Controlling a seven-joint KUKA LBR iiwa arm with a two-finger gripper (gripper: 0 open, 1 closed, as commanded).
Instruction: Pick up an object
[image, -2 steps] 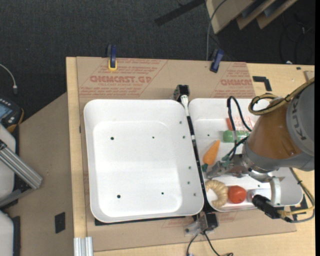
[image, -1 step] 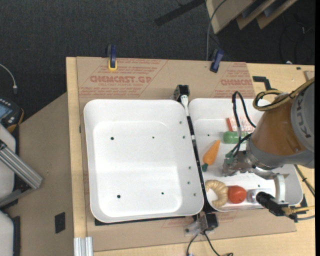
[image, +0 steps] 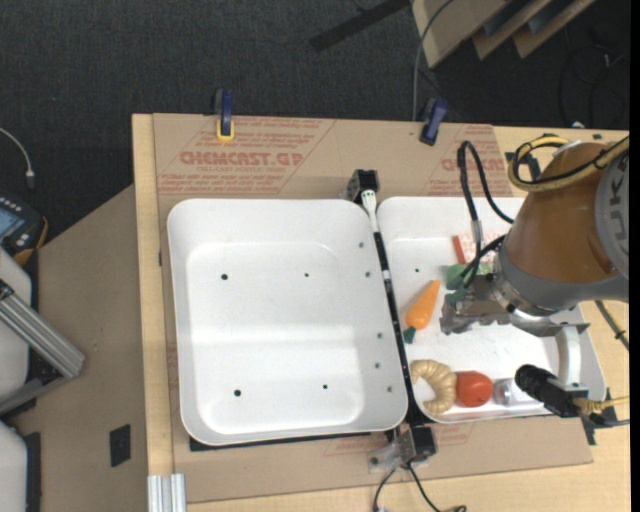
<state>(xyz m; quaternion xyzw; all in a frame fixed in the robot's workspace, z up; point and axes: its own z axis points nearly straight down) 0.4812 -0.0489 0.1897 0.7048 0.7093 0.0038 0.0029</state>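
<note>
Closest to the camera, at the near rim of the right bin (image: 425, 222), a curled croissant-shaped piece (image: 436, 382) is seen, with a red tomato-like ball (image: 474, 388) touching its right end. Both are tucked against the near wall, where a grasp from above would probably be crowded by the rim.

Further in, an orange carrot (image: 423, 305) is lying at a slant just beside the divide between the bins. The gripper (image: 466, 312) is held low over the bin floor just to the carrot's right, carried by the grey and orange arm (image: 560, 240). Whether it is spread or closed cannot be told from this angle, and nothing is seen gripped. Right behind it a green piece (image: 462, 275) is partly hidden, and beyond that a small red item (image: 462, 246) is glimpsed.

Now the count: two bins, one carrot, one croissant shape, one red ball, one green piece, one small red item. All five are gathered in the right bin, and bare white floor is shown by the left bin (image: 270, 310). The carrot or the green piece is judged the likeliest target, given where the gripper is placed.
</note>
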